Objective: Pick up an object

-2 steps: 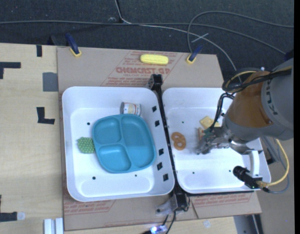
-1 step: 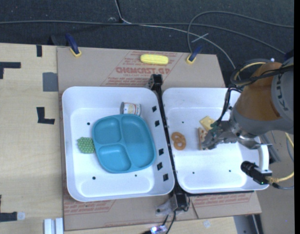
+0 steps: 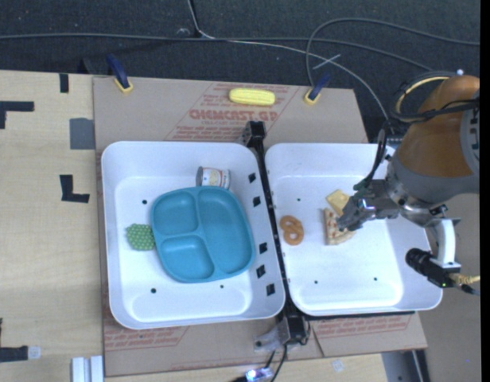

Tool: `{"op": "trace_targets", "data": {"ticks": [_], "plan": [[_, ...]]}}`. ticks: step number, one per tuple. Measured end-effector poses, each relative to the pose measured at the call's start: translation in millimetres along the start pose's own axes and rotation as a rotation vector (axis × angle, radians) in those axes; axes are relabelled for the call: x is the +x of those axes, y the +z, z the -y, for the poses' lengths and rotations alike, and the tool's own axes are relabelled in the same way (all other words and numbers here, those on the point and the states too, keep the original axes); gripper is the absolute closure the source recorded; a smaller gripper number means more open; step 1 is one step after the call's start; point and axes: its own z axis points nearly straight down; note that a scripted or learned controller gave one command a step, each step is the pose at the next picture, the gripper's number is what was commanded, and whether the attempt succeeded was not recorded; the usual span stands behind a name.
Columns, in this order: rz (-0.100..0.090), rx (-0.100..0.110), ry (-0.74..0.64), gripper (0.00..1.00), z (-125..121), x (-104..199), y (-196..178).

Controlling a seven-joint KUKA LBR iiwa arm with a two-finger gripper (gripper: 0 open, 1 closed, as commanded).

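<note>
Gripper (image 3: 350,217) sat low over your right bin (image 3: 309,289), touching a tan cracker-like piece (image 3: 336,231); finger spacing unreadable.

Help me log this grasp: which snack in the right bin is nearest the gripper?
The cracker, right at the gripper. The pretzel lies apart, toward the divider.

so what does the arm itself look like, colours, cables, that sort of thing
The KUKA arm reaching in from the right is a bulky rounded body, grey with a broad orange band above the wrist. Thin black cables loop around its upper part and run down its side. At its end sits a small dark two-finger gripper of black and grey metal parts. A white bracket with a black fitting hangs below the wrist.
</note>
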Motion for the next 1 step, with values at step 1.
{"op": "trace_targets", "data": {"ticks": [1], "plan": [[0.001, 0.001, 0.001, 1.0, -1.2, 0.0, -52.4]]}}
